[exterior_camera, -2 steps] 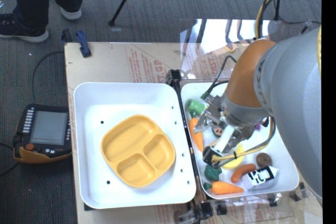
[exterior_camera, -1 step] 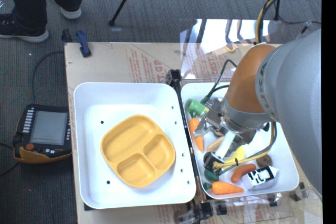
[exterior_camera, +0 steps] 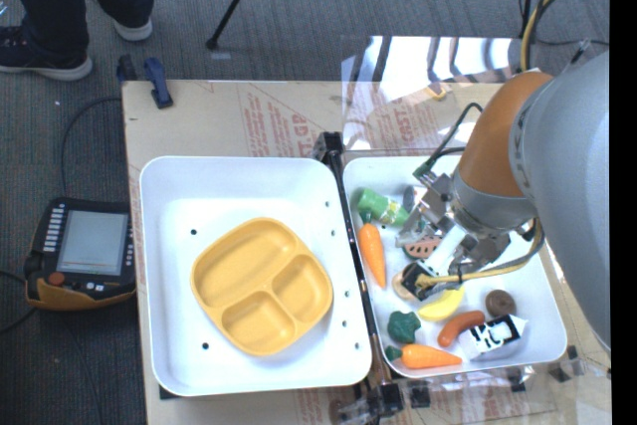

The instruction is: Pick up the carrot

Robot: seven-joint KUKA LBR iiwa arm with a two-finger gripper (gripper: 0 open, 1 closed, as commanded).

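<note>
An orange carrot point(exterior_camera: 373, 254) lies lengthwise along the left side of the right bin point(exterior_camera: 553, 314), close to the divider. A second carrot point(exterior_camera: 430, 356) with a green top lies near that bin's front edge. My gripper point(exterior_camera: 422, 236) hangs low over the middle of the right bin, just right of the first carrot and apart from it. A small brownish piece point(exterior_camera: 426, 245) sits right at the gripper's tip.
The right bin also holds a green vegetable point(exterior_camera: 376, 205), a broccoli piece point(exterior_camera: 403, 324), a yellow banana-like piece point(exterior_camera: 442, 306), a red sausage point(exterior_camera: 460, 326), a brown round piece point(exterior_camera: 500, 302) and a black-and-white item point(exterior_camera: 495, 333). A yellow divided plate point(exterior_camera: 261, 286) lies in the left bin point(exterior_camera: 169, 214).
</note>
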